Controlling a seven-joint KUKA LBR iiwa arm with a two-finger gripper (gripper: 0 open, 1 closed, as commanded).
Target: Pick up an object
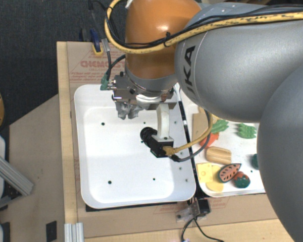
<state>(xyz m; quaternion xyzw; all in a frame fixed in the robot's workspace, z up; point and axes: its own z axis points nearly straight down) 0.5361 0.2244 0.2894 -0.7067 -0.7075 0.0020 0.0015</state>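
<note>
Hand (126, 109) sits low over the far end of the left bin (116, 175), close to its back wall. The grey arm (242, 59) with its orange band (156, 29) reaches in from the right and covers a good chunk of your view. From this angle you can't tell how far open the hand is, or whether it has hold of anything.

The stuff you could pick is all in the right bin (242, 147), well apart from the hand. There's an orange carrot-shaped piece (212, 133) near the wall between the bins, with a tan bread-roll-shaped piece (218, 155) just nearer you. A yellow piece (208, 175) lies at the near corner, a striped oval piece (228, 173) is touching it, and a green leafy piece (246, 130) sits further right.

The left bin's floor has a few small dark specks (109, 182). Both bins sit on the tan table (65, 150).
</note>
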